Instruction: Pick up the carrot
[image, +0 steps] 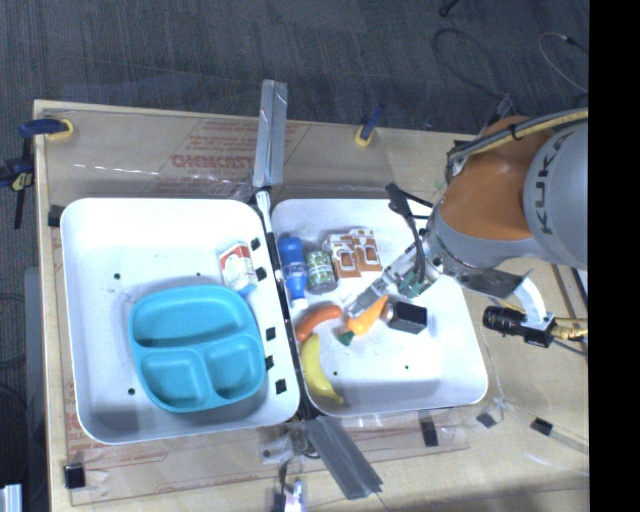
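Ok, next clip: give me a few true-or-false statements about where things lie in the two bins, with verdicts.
1. The blue three-compartment plastic tray lies in the left white bin. True.
2. The yellow banana lies in the left bin. False: it lies in the right white bin, near the divider.
3. The two-finger gripper is at the orange carrot in the right bin. True.
4. The blue bottle stands on the tray. False: it lies in the right bin beside the divider.
5. The small red-and-white carton is in the left bin. True.

tray (196, 345) in left bin (100, 250), banana (318, 372) right
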